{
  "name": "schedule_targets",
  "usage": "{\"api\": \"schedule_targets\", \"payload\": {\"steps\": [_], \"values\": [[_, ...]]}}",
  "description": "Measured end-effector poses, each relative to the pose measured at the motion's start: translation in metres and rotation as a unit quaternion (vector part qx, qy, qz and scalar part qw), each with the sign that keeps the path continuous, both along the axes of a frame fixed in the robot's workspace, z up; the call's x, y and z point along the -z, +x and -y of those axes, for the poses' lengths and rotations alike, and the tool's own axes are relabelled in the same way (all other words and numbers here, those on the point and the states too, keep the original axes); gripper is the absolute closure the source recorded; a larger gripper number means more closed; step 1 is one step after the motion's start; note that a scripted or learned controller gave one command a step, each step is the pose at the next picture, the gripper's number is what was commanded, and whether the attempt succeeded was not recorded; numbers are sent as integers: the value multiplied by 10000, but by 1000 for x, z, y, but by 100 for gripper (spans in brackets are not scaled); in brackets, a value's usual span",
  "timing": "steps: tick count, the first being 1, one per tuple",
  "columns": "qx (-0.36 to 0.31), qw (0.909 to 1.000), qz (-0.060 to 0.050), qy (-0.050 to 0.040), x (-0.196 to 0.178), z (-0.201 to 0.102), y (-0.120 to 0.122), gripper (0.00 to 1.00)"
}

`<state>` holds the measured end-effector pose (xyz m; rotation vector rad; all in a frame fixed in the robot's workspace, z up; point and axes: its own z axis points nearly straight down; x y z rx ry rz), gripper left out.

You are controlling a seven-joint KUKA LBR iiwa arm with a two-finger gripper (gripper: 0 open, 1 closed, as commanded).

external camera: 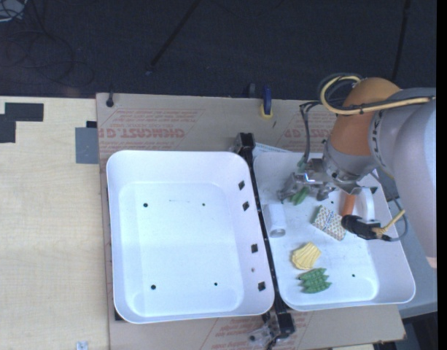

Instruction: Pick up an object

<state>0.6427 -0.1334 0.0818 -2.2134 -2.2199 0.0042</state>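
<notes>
A: Starting at the left, the left bin (pixel 179 235) offers the arm nothing to pick. What sits past the divider?

B: The right bin (pixel 387 286) holds the lot. Nearest the divider lies a small white cylinder (pixel 276 219). Below it are a yellow ridged piece (pixel 305 255) and, just beside that, a green pod-like toy (pixel 314 281). Further right is a checkered white packet (pixel 327 221), with an orange stick (pixel 347 203) near it.

A: And the gripper?

B: The gripper (pixel 305 186) is low at the bin's upper part, over a small green item (pixel 300 195). The green item appears to lie right at the fingertips, but whether the fingers are closed on it or merely around it cannot be told from this slant. The arm (pixel 398 152) comes in from the right, its orange band above the wrist.

A: So how should this step be done well?

B: Judging from the layout, the green item is the likely target. The gripper should straddle it squarely, close fully before lifting, and rise straight up. The bin wall and the packet are near, so a sideways drag could knock neighbours or lose the piece.

A: And if the grasp is off-centre?

B: Then the small item would probably twist out; re-centring first seems wiser.
</notes>
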Motion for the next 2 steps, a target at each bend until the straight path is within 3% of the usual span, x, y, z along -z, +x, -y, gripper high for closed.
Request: {"api": "schedule_targets", "payload": {"steps": [1, 2], "values": [[8, 10000, 15, -10, -5, -3, 1, 0], [24, 10000, 27, -25, -6, 54, 1, 0]]}}
